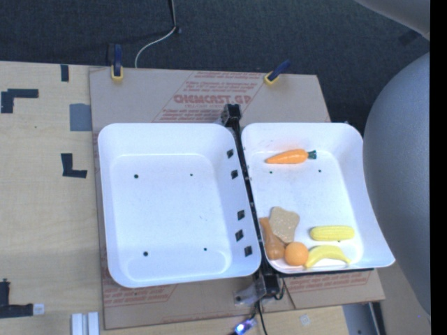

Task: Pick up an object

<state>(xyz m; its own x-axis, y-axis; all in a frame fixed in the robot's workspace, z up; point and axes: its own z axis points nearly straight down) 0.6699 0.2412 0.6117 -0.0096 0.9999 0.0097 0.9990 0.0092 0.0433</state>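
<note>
Camera view showed the carrot (pixel 287 157) lying crosswise in the right bin (pixel 349 187) (gripper state: cannot tell), leftward of the arm (pixel 408 187).

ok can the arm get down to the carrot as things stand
Probably yes. The carrot lies alone at the far end of the right bin, with bare floor all round it; the bread, corn, orange and banana cluster at the near end.

Two white bins (pixel 112 187) on brown cardboard (pixel 209 100)
</note>
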